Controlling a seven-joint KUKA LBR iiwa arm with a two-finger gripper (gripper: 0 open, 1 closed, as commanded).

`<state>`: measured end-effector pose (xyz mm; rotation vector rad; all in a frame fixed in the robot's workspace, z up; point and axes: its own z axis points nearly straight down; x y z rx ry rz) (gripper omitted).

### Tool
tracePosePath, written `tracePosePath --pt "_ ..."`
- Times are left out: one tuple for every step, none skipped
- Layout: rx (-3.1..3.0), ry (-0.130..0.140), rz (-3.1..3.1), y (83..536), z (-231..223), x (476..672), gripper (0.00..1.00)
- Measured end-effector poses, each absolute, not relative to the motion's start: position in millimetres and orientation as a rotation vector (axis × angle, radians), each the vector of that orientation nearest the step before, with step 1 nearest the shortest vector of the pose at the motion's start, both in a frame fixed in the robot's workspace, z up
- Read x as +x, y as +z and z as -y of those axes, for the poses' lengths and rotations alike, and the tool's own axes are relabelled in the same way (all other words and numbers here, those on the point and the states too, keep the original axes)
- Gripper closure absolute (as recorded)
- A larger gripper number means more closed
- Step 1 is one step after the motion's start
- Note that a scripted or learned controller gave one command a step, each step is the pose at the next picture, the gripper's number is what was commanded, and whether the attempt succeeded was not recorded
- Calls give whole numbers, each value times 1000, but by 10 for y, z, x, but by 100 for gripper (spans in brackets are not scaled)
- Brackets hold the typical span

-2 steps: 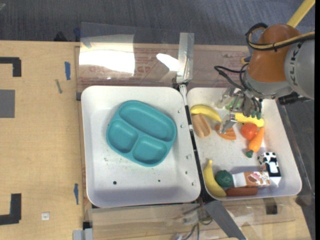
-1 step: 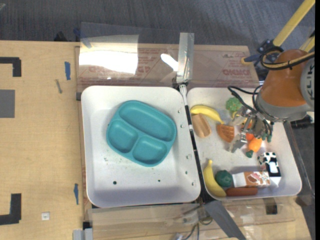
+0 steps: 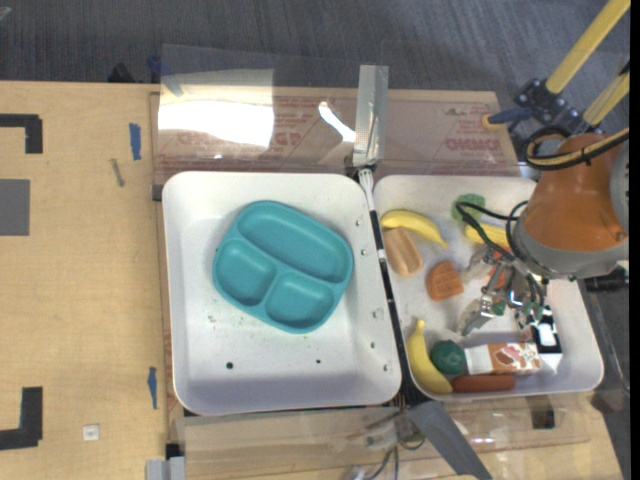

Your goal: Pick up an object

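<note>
My gripper [image 3: 490,298] hangs low in the right bin [image 3: 585,353], below the orange wrist band [image 3: 572,208], over bare floor between the toys. An orange-brown piece [image 3: 445,281] lies just to its left. A red and white carton [image 3: 508,356] and a red sausage [image 3: 484,381] lie just below it. A green ball [image 3: 447,357] rests against a yellow banana [image 3: 424,361] at the front left. Farther back are a second banana [image 3: 415,225], a tan bread-like piece [image 3: 403,252] and a green and yellow item [image 3: 473,215] partly behind the arm. Nothing visibly sits in the gripper.
The left bin [image 3: 200,363] holds a teal divided plate [image 3: 284,265]. A raised rim [image 3: 378,268] separates the two bins. A clear panel with a metal post [image 3: 369,118] stands behind them. Plain wooden bench [image 3: 70,288] lies to the left.
</note>
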<state>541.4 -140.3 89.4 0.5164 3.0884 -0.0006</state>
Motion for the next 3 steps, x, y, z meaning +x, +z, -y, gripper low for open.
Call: tracePosePath --pt "1225 5 -2881 889 1259 6026 0" --pt "1217 5 -2874 1017 1255 6053 100" --pt "1183 15 -2896 2230 134 5641 100"
